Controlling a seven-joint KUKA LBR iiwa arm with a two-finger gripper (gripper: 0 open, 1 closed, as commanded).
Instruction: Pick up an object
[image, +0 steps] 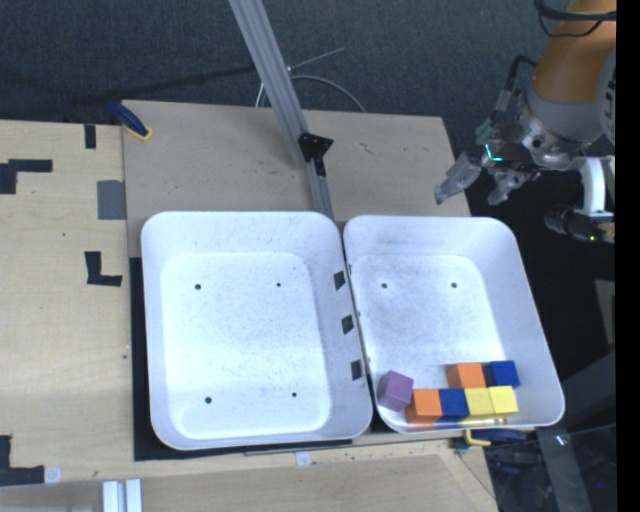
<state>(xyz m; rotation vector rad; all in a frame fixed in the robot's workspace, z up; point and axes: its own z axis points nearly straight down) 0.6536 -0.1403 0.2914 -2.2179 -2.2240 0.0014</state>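
- Purple, orange, blue and yellow blocks are what you have to choose from, all crowded along the near edge of the right bin (520, 262), toward its near right corner.
- The purple block (397, 388) sits at the left end of the group, slightly turned and a touch apart from the rest, close to the wall the right bin shares with the left bin (160, 250). Judge it the easiest pick: its sides look free for the fingers.
- Beside it runs a front row: an orange block (427, 402), a blue block (453, 402), then two yellow blocks (491, 401) touching one another. Behind them sit a second orange block (466, 376) and a second blue block (501, 373), also pressed together.
- Expect all of these to be light, rigid little cubes with flat, smooth faces; nothing here looks fragile. They should hold well if you close across two opposite flat sides, but may skid on the slick white bin floor if nudged off-centre.
- The packed blocks give you little room to slip in between them, so take one from an exposed end, or come down along the row's free faces.
- Your gripper (470, 180) hangs above the worktop beyond the far right corner of the right bin, well apart from the blocks. Its fingers look parted and nothing is between them.
- From here you need a long move toward the near edge, then a descent.
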